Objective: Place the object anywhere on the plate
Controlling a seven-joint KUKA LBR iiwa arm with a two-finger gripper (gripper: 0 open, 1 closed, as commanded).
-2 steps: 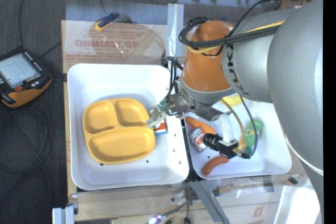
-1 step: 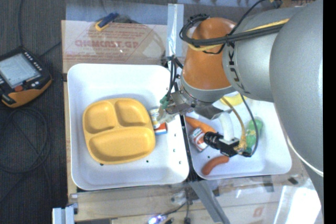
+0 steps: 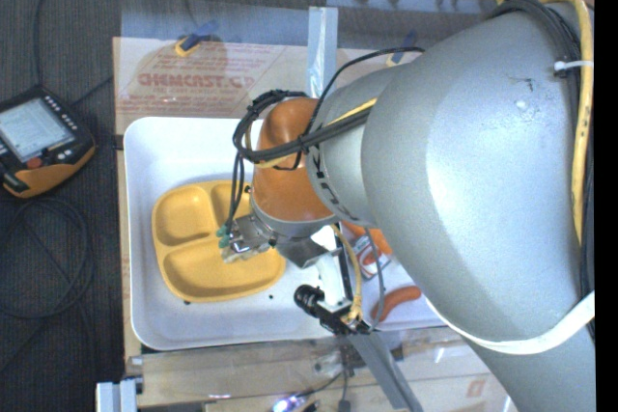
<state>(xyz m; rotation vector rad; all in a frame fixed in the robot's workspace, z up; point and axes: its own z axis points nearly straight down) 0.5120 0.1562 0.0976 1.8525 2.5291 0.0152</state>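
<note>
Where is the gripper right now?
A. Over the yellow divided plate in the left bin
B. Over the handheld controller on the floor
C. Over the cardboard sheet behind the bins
A: the gripper sits above the yellow plate, at its right side, inside the left bin.

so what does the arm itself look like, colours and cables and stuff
The arm is bulky, rounded and glossy grey, with an orange band above the wrist. Black cables loop around that band, and a yellow hose runs along the upper arm. The tool is small, metal, with green bits.
</note>
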